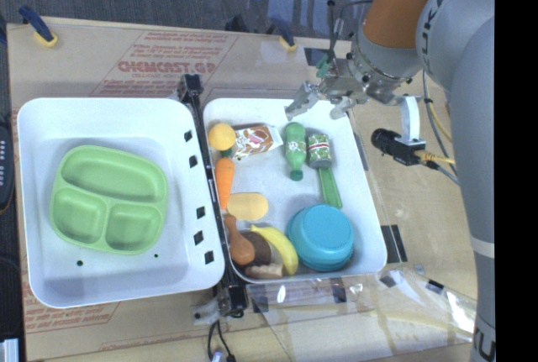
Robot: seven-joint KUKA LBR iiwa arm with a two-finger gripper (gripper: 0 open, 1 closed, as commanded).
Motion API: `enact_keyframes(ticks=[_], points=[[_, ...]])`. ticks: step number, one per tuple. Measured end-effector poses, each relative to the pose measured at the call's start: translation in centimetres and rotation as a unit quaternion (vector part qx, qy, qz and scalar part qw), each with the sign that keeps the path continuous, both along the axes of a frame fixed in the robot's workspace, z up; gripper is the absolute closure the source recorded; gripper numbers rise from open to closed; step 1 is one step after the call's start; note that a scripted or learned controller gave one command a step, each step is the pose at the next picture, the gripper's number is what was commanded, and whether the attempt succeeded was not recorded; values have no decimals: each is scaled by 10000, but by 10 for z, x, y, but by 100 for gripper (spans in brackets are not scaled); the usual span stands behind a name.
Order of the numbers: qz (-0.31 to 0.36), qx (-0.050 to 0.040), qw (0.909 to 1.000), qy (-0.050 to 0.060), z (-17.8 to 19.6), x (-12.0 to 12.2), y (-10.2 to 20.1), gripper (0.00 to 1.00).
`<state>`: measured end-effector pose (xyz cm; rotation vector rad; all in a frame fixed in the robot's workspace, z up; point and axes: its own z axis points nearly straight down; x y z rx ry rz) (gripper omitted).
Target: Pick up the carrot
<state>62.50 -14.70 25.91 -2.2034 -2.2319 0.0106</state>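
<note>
The orange carrot (224, 180) lies lengthwise along the left wall of the right bin (363, 175), just below a yellow lemon (222, 137). My gripper (320, 102) hovers over the bin's far rim, up and to the right of the carrot and well apart from it. Its two fingers are spread open, and nothing sits between them.
The right bin also holds a snack packet (255, 139), two green bottles (294, 149) (323, 165), a blue bowl (321, 238), a yellow bun-like piece (248, 206), a banana (280, 247) and brown items (241, 248). A green divided plate (108, 199) lies in the left bin (34, 184).
</note>
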Motion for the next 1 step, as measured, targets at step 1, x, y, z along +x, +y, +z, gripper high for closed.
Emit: enact_keyframes(ticks=[1], points=[[-936,-43,9956,-93,-139,14,45,0]])
